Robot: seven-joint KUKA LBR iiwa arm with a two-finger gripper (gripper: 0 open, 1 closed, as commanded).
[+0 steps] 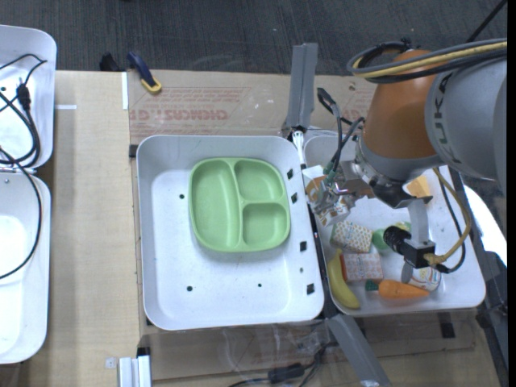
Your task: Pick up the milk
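Observation:
A small white container with a printed label (426,279), which may be the milk, lies at the near right of the right bin (468,297), partly behind the robot's bracket. My gripper (330,199) hangs low over the far left part of that bin, close to its left wall and well to the left of the white container. A jumble of orange, white and metallic parts sits at its tip. The big orange and grey wrist hides the back of the bin.
In the right bin lie a speckled beige block (352,235), a reddish block (364,267), a banana (342,285), a carrot (401,290) and a yellow piece (419,187). The left bin (161,289) holds a green divided plate (239,204).

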